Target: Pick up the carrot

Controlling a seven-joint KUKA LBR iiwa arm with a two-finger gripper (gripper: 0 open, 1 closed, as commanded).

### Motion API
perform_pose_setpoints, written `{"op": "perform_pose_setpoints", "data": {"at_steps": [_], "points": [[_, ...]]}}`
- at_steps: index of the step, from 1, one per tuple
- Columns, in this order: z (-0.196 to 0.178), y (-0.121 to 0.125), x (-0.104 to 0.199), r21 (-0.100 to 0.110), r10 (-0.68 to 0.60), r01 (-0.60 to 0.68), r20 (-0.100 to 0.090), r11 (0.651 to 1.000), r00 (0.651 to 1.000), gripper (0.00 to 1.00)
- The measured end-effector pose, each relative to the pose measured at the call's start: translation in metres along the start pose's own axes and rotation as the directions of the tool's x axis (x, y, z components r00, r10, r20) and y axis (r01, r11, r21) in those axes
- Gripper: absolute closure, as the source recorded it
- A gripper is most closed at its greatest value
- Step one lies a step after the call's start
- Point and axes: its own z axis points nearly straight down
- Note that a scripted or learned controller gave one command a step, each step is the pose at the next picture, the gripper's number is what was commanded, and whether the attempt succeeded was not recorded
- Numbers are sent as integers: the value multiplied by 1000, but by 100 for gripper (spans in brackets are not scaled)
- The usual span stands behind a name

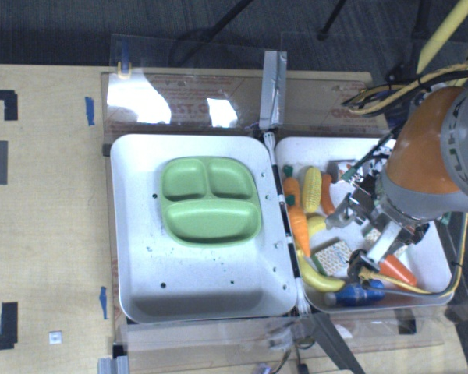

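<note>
The grey arm with its orange band (430, 156) hangs over the right white bin (438, 262), so this looks like the approach step, with no grasp yet. The gripper (349, 213) sits just right of the yellow corn cob (313, 190); whether it is spread or closed, I cannot tell.

Well left of the corn, the left white bin (140, 287) holds a green divided plastic plate (210, 199).

The right bin is crowded. The long orange carrot (299, 226) lies just left of the corn, along the bin wall. A yellow banana (320, 277), an orange-red tapered piece (398, 269), a speckled block (333, 255) and a blue item (363, 293) lie nearer the camera than the corn.

The next move probably calls for shifting left past the corn, then descending onto the carrot.
</note>
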Motion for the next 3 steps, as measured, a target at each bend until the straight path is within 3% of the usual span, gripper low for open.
{"op": "perform_pose_setpoints", "data": {"at_steps": [1,2,3], "points": [[19,0,0,2,3,-3,0,1000,1000,0],[99,38,-40,-3,95,-95,-3,996,996,0],[89,38,-40,-2,97,-97,-2,995,995,100]]}}
